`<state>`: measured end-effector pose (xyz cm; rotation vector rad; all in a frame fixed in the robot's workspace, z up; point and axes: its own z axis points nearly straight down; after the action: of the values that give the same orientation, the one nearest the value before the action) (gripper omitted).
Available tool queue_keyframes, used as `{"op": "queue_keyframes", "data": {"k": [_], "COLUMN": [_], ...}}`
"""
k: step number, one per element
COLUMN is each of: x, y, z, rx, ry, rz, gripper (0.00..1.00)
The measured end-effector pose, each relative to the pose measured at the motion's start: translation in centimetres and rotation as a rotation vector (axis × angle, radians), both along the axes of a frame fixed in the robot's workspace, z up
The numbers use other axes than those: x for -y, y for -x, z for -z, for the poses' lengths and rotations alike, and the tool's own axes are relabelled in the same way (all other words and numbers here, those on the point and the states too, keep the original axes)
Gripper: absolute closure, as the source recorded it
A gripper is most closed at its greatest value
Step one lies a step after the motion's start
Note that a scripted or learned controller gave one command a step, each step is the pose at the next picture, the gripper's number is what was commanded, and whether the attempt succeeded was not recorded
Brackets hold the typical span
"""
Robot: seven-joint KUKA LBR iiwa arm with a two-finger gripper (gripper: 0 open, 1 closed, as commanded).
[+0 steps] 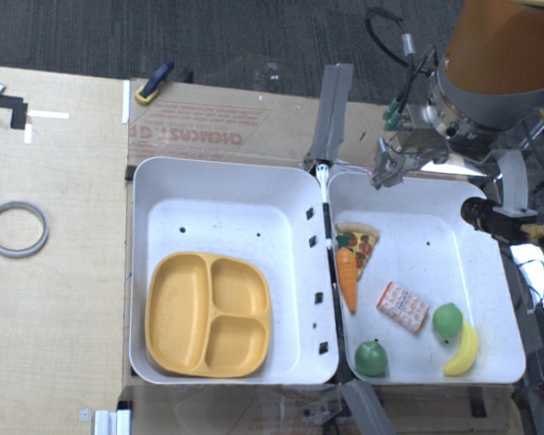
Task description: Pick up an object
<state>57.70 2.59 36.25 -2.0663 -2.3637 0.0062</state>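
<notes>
Tool [385,174] hangs over right bin [440,230] back rim, grip state unclear; descending here risks clipping rim, missing pizza [359,242] and carrot [345,275].

Camera arrangement: single fixed overhead view.

The camera is mounted above the bench and looks down at a slant, framing the left bin [148,249] and the right bin [492,276] in full, with bench surface to the left. The arm [496,51] enters from the upper right.
</notes>
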Motion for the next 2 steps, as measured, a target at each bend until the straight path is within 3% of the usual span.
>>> {"op": "queue_keyframes", "data": {"k": [1,2], "x": [-6.5,-12.4], "y": [4.9,9.9], "z": [1.0,3.6], "rx": [0.001,0.0], "ry": [0.0,-0.001], "rz": [-0.068,-0.327], "gripper": [1.0,1.0]}}
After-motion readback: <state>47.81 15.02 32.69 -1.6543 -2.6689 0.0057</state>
